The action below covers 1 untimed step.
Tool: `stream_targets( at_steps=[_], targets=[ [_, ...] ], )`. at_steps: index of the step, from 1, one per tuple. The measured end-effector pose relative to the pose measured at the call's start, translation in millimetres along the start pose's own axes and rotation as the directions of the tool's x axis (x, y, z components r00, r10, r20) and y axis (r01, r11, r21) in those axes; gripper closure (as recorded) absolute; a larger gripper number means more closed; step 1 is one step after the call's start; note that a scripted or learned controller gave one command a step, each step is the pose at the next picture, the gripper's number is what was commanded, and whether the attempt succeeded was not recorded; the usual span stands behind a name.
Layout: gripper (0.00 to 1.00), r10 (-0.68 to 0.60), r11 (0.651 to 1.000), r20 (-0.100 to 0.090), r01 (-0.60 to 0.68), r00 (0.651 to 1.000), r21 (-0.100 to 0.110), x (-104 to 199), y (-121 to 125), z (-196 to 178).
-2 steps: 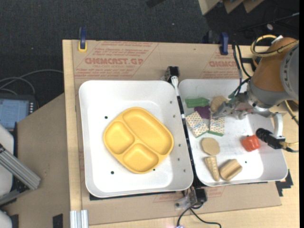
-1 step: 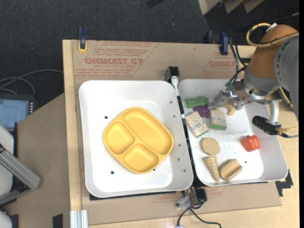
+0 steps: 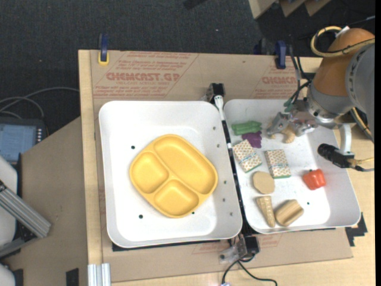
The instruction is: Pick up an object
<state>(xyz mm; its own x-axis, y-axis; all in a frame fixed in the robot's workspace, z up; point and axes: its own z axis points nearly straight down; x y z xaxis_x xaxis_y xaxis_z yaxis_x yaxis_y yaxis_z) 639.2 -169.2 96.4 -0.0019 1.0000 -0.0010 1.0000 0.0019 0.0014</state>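
Nearest the camera, along the front of the right bin (image 3: 351, 216), lie a cone (image 3: 266, 211) and a tan cylinder (image 3: 288, 212), side by side and almost touching. Behind them sit a round beige disc (image 3: 263, 183), two patterned packets (image 3: 246, 155) and (image 3: 277, 162), a red block (image 3: 314, 179), a purple piece (image 3: 254, 139) and a green piece (image 3: 246, 127). The left bin (image 3: 113, 159) holds a yellow divided plate (image 3: 172, 174).

The tool (image 3: 288, 127) hangs low over the back of the right bin, its metal parts crowded around a small tan item (image 3: 290, 137) just under it. Whether it is parted or closed, or grips anything, cannot be told.

No object looks lifted yet. The tan item lies directly below the tool, a touch toward the front; the purple and green pieces lie to its left, close by. The packets are forward and left, the red block forward and right, well apart.
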Motion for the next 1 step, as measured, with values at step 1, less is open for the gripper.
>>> stream_targets(
  at_steps=[1],
  targets=[
    [1.00, -0.007, 1.000, -0.002, 0.007, 1.000, -0.012, 84.0, -6.3, -95.4]
  ],
)
